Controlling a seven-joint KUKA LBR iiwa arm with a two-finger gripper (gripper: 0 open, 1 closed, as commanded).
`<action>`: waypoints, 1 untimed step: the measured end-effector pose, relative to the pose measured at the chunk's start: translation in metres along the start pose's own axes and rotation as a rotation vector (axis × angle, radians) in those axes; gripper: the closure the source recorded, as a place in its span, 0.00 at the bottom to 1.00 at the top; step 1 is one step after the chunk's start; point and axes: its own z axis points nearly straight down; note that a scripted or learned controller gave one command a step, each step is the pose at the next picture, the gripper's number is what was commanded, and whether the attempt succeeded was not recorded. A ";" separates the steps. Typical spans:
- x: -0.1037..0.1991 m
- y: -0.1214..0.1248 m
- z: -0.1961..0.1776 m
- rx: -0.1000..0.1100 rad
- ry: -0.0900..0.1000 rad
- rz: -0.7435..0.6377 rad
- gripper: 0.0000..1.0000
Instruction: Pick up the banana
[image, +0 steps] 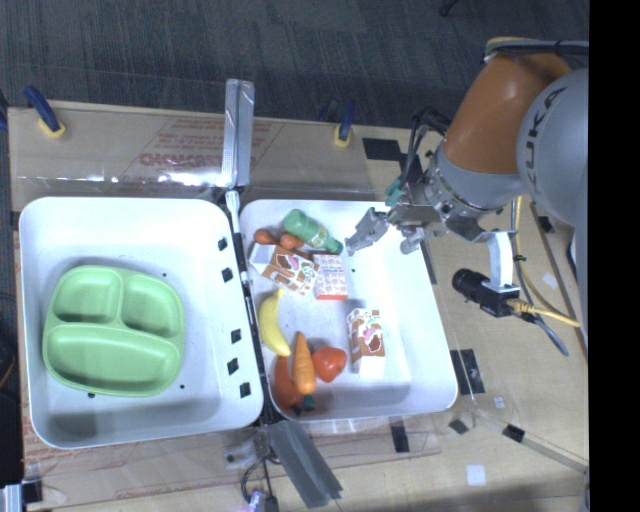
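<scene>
Gripper (385, 229) hangs over the right bin's (425, 330) upper right area, fingers spread apart, nothing between them. Banana (271, 322) lies against that bin's left wall, toward 8 o'clock from the fingertips and well apart from them. Its long axis runs roughly 12 to 6, curving slightly. A carrot (303, 361) sits just beside its lower end; a snack packet (289, 268) lies near its upper tip. Judgement: little room on the wall side for a finger.
</scene>
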 end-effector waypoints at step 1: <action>0.037 0.000 0.120 0.001 -0.001 -0.116 0.00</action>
